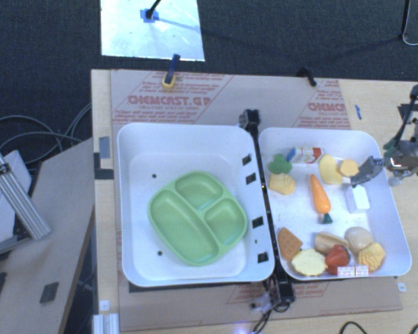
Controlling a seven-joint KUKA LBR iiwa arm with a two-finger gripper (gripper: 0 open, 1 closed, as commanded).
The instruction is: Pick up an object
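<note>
Item one, your gripper [368, 170]: it sits at the right bin's [384, 207] right rim, above a small white block [357, 199]; you cannot tell from this slanted view whether it is wide or narrow, and nothing shows between it that you could call held.

Item two, candidates for the pick, all toy food in the right bin: a carrot [320, 195] lying lengthwise at the middle; a green broccoli piece [279, 163] and a yellow corn piece [282, 184] near the left wall; a yellow lemon-like piece [329, 168] and an orange-yellow slice [349, 168] just beside the gripper; a crowded cluster along the front wall, including a cracker [289, 243] and a red piece [337, 256].

Item three, the left bin [136, 186]: it holds a green divided plate [196, 218].

Item four, risks as you should judge them: the gripper is close to the rim, so a descent here may strike the wall or close on nothing; the white block lies flat and may slip; in the front cluster the pieces touch, so you may nudge neighbours or lift two.
</note>
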